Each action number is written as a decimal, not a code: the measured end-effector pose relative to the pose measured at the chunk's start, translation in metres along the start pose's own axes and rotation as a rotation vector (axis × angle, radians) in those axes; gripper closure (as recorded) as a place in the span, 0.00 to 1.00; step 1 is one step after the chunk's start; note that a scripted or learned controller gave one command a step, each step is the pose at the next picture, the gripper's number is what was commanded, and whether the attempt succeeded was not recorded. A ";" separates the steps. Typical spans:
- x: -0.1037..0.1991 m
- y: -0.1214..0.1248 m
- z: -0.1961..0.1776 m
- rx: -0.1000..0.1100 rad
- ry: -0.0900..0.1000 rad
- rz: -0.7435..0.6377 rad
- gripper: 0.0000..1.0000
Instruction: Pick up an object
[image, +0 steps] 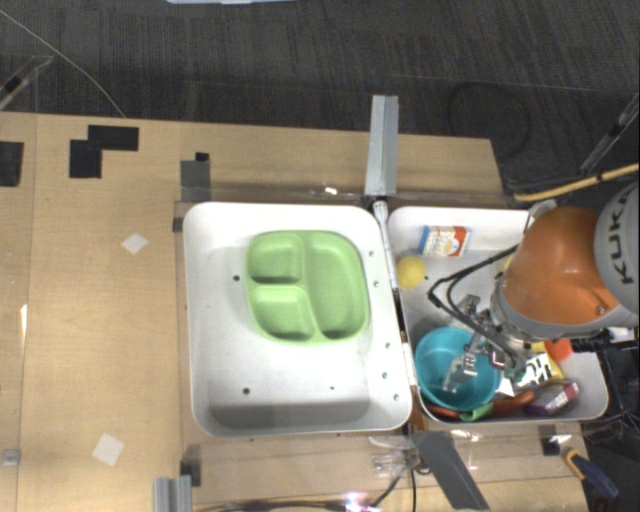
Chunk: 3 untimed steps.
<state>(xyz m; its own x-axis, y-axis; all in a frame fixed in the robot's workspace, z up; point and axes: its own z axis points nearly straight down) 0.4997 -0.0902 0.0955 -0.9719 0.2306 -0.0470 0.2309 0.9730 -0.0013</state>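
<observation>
- The bench (90, 330) is light wood and bears two white bins side by side.
- The left bin (215, 330) has a green plate (305, 285) in it. The plate has three hollow parts and lies flat near the middle of the bin.
- The right bin (485, 222) has many small things in it.
- A blue bowl (440, 365) sits at the near left side of the right bin.
- A yellow ball (410, 270) lies near the left wall of this bin, above the bowl.
- A small white and orange box (443, 240) lies near the far wall, just beside the ball.
- The arm (565, 265) reaches over the right bin.
- The pincer (462, 372) hangs over the blue bowl, and I cannot tell if it is spread or pressed together.
- More small things (545, 398) lie by the near right corner, too mixed up to name.
</observation>
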 end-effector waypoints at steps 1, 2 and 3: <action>-0.019 -0.037 -0.029 -0.002 0.036 -0.031 0.00; -0.033 -0.002 0.006 -0.002 0.032 0.027 0.00; -0.066 -0.005 0.007 -0.005 0.032 -0.084 0.00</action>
<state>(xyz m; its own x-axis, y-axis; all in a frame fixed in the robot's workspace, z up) 0.5635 -0.1102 0.0913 -0.9889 0.1481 -0.0148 0.1481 0.9890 0.0015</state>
